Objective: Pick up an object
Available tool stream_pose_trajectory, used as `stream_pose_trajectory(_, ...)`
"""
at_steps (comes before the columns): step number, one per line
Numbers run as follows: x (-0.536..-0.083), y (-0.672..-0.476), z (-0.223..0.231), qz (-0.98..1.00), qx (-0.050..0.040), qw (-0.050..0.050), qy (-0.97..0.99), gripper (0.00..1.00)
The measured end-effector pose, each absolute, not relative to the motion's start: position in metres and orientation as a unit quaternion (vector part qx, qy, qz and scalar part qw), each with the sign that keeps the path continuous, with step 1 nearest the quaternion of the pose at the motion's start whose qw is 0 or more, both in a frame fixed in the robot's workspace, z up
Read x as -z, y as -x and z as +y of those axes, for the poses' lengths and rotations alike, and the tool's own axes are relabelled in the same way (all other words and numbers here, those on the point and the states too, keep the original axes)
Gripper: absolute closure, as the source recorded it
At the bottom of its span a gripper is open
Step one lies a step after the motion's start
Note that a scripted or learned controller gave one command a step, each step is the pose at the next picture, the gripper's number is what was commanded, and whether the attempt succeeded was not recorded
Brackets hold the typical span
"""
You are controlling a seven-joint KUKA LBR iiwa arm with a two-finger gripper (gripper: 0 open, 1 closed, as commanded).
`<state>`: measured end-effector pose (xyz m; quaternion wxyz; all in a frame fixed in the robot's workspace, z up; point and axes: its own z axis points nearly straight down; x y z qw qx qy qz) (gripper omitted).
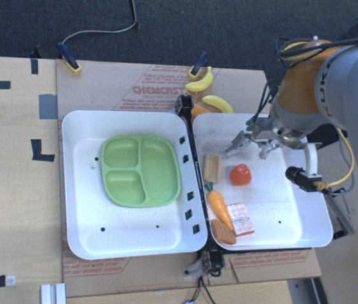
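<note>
Where the right bin [305, 233] meets the lower edge of the frame, a red-and-white packet [240, 218] lies beside a carrot [219, 209]. Farther up sit a red tomato [241, 175] and a tan block [212, 168]. Above these, the gripper [253, 144] hovers with fingers apart, holding nothing. At left, the left bin [80, 189] holds a green divided plate [140, 170].

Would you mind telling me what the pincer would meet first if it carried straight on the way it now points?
The pincer seems to point down into the right bin, so it would probably meet bare bin floor first, up-right of the tan block and above the red object. Depth is hard to judge here.
</note>
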<state>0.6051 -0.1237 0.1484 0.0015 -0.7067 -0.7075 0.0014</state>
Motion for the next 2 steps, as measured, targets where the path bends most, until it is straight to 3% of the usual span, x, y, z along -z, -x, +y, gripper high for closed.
stream_pose_trajectory(1,-0.087,-0.576,-0.121,-0.707,0.0005,-0.001,0.707,0.00)
stream_pose_trajectory(2,-0.097,-0.577,-0.121,-0.707,0.0005,-0.003,0.707,1.00)
